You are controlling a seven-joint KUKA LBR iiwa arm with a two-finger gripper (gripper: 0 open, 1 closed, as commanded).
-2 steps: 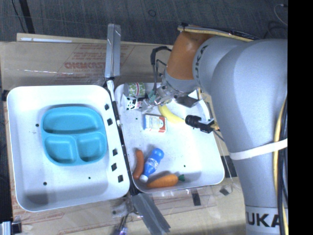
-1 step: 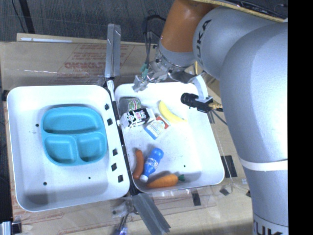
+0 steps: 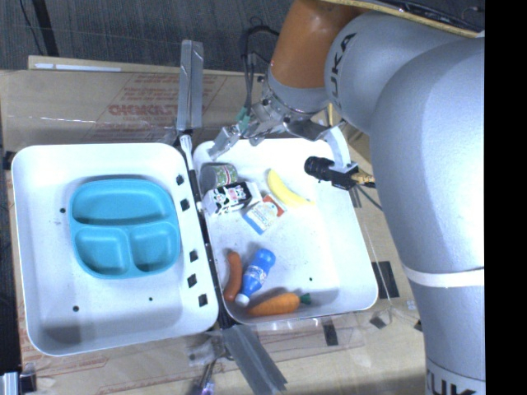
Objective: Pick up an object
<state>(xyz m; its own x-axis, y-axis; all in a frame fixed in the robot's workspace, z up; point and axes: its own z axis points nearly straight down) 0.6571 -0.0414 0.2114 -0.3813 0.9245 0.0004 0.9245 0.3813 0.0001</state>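
The right-hand shallow white plastic bin [image 3: 350,245] holds every loose thing a pick could take: a yellow banana [image 3: 286,189] lying aslant near its far right part, a small red, white and blue carton [image 3: 263,215] just beside the banana's near end, a black-and-white patterned carton [image 3: 228,197] to the left of that, and a dark round can [image 3: 217,174] touching the patterned carton's far side, close to the bin's left wall. Toward the near edge lie a blue and white plastic bottle [image 3: 255,273], a brown sausage-shaped piece [image 3: 234,275] just left of it, and an orange carrot with a green stub [image 3: 276,304] below the bottle. The two-finger gripper [image 3: 239,134] hangs over the far left corner of this bin, above the can and apart from it; its metal parts merge with cables and brackets, so whether the jaws are spread or closed cannot be told, and nothing is seen between them. The grey arm with its orange band [image 3: 309,44] covers the far right corner of the bin and much of the bench [image 3: 99,97] on that side. The left-hand white bin [image 3: 33,245] bears a light blue three-compartment tray [image 3: 125,225], well apart from the gripper.
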